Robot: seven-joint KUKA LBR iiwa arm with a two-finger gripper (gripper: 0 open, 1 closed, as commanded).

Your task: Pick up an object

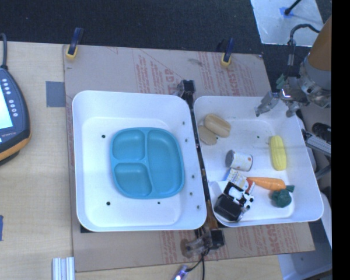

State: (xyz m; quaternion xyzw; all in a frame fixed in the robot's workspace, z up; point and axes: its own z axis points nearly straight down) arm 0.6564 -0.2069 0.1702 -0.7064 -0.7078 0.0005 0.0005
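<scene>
Gripper (277,102) hung with fingers spread and nothing between them over the right white bin's (315,212) far edge. Yellow plastic corn cob (277,152) lay nearby, long axis running near-to-far.

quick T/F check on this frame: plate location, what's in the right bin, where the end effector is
1. The blue plate lies in the left bin. True.
2. The corn is on the plate. False: it lies in the right bin, near the far-right side.
3. The carrot lies beside a green item. True.
4. The end effector is holding the bread roll. False: it sits at the right bin's upper right corner, apart from the roll, with nothing between its fingers.
5. The plate's compartments carry toy food. False: they show bare blue.
</scene>
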